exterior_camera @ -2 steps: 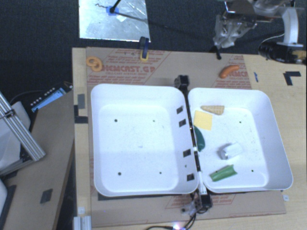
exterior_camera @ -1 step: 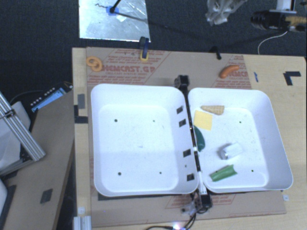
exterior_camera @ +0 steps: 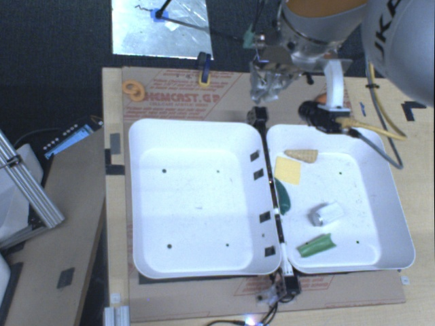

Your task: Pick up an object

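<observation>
Two white bins lie side by side before you, with the arm raised behind them.

Your left bin (exterior_camera: 194, 195) comes first, then the right bin (exterior_camera: 370, 182), which holds a tan wedge (exterior_camera: 302, 155) at the back, a yellow square (exterior_camera: 287, 170) just beside it, a dark green piece (exterior_camera: 281, 197) against the left wall, a white cylinder (exterior_camera: 326, 214) and a green stick (exterior_camera: 316, 245) near the front. The gripper (exterior_camera: 265, 87) hangs above the board behind the bins; you cannot tell how its pincer stands.
</observation>
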